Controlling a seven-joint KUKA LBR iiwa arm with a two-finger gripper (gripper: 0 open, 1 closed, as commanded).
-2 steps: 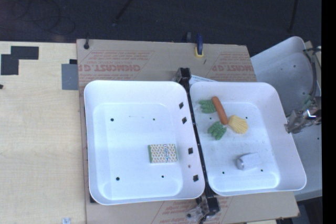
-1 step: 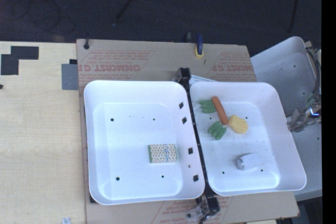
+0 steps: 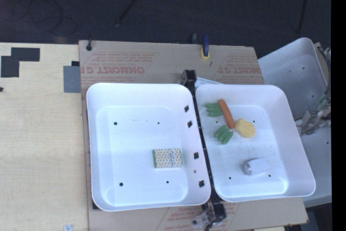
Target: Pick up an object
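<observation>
Approach not yet begun: objects wait in both bins, and the arm sits off at the right edge.

From the left, the left bin (image 3: 102, 116) on the desk (image 3: 38, 138) holds a single small patterned block (image 3: 167, 158), lying flat near its lower middle and well apart from the walls, probably the easiest target, since a straight descent centred over it, jaws across its shorter sides, meets nothing else. The right bin (image 3: 292, 116) is busier: an orange carrot-like stick (image 3: 226, 113) lies aslant between two green pieces (image 3: 223, 134), a yellow piece (image 3: 245, 128) touches its lower end, and a grey lump (image 3: 256, 165) sits alone nearer the front. What seems to be the end effector (image 3: 315, 119) is at the far right, beyond the right bin's rim, well apart from every object; whether it is released or clenched I cannot tell.
</observation>
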